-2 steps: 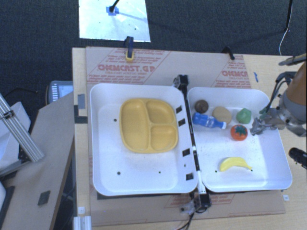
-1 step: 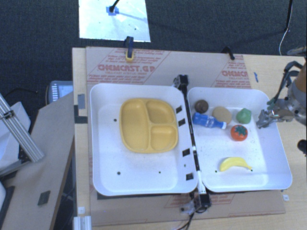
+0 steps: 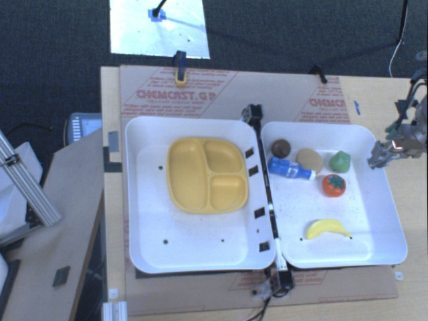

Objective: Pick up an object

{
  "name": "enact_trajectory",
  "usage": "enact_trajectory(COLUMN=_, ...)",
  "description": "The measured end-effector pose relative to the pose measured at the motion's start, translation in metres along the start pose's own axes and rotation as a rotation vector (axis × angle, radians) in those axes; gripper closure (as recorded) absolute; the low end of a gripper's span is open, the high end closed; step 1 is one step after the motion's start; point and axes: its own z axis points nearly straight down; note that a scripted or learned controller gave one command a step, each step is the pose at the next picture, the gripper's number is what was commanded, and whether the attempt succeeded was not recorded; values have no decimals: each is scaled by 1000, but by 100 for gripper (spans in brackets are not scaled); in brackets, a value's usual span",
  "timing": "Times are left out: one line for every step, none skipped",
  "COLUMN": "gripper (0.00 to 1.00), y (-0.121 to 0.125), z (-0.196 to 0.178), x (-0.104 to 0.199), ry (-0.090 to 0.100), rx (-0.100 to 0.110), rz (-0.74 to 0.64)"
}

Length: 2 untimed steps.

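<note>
The right bin (image 3: 381, 206) holds a dark brown ball (image 3: 281, 148), a tan oval (image 3: 309, 159), a green piece (image 3: 340, 160), a blue and white tube (image 3: 291, 170), an orange-red tomato-like piece (image 3: 334, 185) and a yellow banana (image 3: 328, 229). My gripper (image 3: 381, 155) hangs at the bin's right rim, to the right of the green piece and apart from it. Nothing shows between its fingers.
The left bin (image 3: 144, 179) bears a yellow divided plate (image 3: 206, 175). A black divider with clips (image 3: 262, 179) runs between the bins. Cardboard (image 3: 200, 93) lies under them. A yellow clamp (image 3: 180, 72) sits at the back edge.
</note>
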Motion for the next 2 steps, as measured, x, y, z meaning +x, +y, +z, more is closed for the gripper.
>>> enact_trajectory(gripper=100, y=-9, z=-5, x=50, ry=4, rx=5, rz=-4)
enact_trajectory(gripper=100, y=-9, z=8, x=99, ry=4, rx=5, rz=-4)
